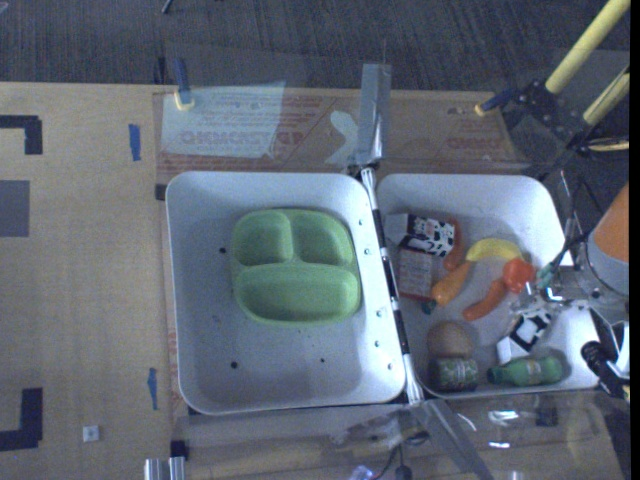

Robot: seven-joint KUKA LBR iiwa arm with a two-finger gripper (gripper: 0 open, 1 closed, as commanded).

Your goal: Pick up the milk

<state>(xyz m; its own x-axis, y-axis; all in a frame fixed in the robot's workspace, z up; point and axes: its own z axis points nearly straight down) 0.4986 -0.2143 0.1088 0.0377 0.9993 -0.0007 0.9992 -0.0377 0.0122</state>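
The small milk carton with black-and-white cow patches and a red-orange side (pixel 427 236) lies flat near the back-left corner of the right-hand shallow white bin (pixel 545 196), close to the wall it shares with the left-hand white bin (pixel 190 298), which carries a green divided plastic plate (pixel 296 266).

The grey arm's two-finger gripper (pixel 538 306) hangs low at the right bin's right edge, over a small black-and-white item (pixel 527 330); whether it is spread or closed cannot be told from this blurred view, and nothing shows held in it.

Between gripper and carton lie a yellow toy banana (pixel 495 251), an orange carrot-like piece (pixel 453 280) just beside the carton's front edge, and another orange piece (pixel 490 296). A brown round fruit (pixel 452 339), a green can (pixel 457 373) and a green bottle (pixel 527 371) sit along the bin's front edge.

The step in hand looks like the approach: the gripper is well apart from the milk. Next it probably has to lift clear, travel across the bin toward the back-left corner, and descend squarely over the carton (the neighbouring carrot piece could get caught instead).
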